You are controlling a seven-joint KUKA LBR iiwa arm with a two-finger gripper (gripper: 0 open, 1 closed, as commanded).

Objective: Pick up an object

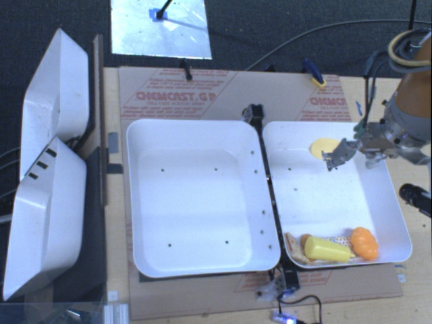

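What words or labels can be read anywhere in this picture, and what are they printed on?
"CHEMCAST GP": red print on the brown paper-covered board under the two shallow white bins, at its upper left.
"CHEMCAST", cut off: the same red print at the board's upper right, upside down.
Smaller red lines around both logos: too blurred to read.
White bins: no print visible.

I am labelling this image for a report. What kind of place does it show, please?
Probably a robotics lab test bench, not a home or kitchen. Two shallow white bins sit on a protective board, a robot arm reaches in, and cables run across the dark floor.
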